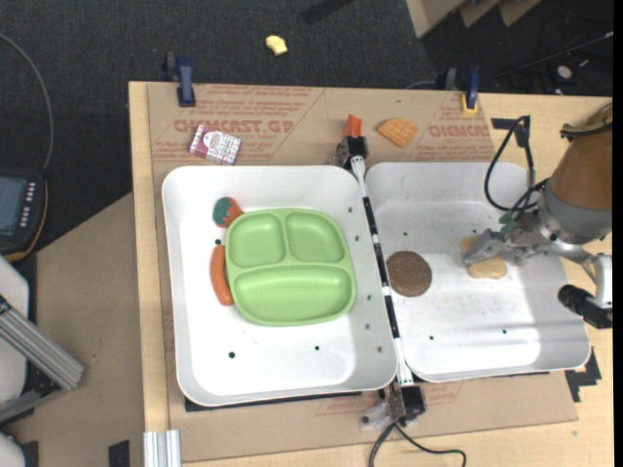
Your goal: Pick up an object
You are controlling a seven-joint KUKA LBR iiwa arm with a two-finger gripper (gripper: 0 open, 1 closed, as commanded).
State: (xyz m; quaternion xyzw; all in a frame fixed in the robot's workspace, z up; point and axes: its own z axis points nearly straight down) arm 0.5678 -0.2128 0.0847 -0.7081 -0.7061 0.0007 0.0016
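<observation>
Brown disc [410, 273] lies near tan pieces [486, 269], gripper [508, 242].

The brown bench [292, 115] has red letters printed on it. Near the top left they look like "CHEMCAST GP" [234, 125]. The same red word shows again at the top right [458, 129], too faint to read fully. A small pink packet [215, 143] has print too small to read.

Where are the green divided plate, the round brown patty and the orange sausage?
green divided plate [289, 267]: camera view, middle ridge of the plate.
round brown patty [409, 273]: camera view, its flat top.
orange sausage [221, 274]: camera view, middle of its length.
</observation>
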